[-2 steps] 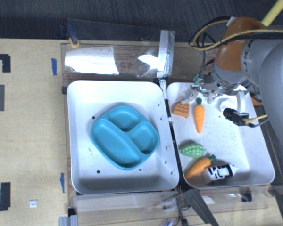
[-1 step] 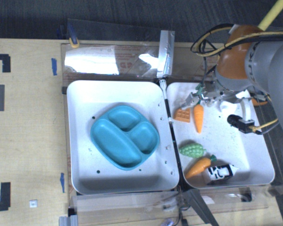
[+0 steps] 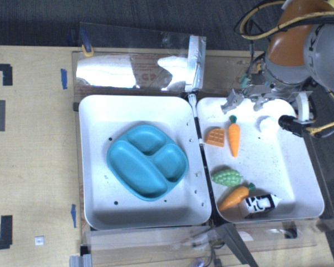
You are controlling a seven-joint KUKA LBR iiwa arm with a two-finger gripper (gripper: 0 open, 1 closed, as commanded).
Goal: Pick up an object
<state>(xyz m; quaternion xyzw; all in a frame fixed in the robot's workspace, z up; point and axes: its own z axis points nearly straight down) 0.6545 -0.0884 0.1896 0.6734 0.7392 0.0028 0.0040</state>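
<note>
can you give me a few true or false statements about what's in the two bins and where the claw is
1. A blue divided tray lies in the left bin. True.
2. Two carrots sit in the right bin. True: an upright carrot near the top and a tilted carrot near the bottom.
3. The waffle piece lies on the blue tray. False: it lies in the right bin, beside the upright carrot.
4. The claw hangs over the left bin. False: it is over the right bin's top edge.
5. The green item lies between the two carrots. True.
</note>
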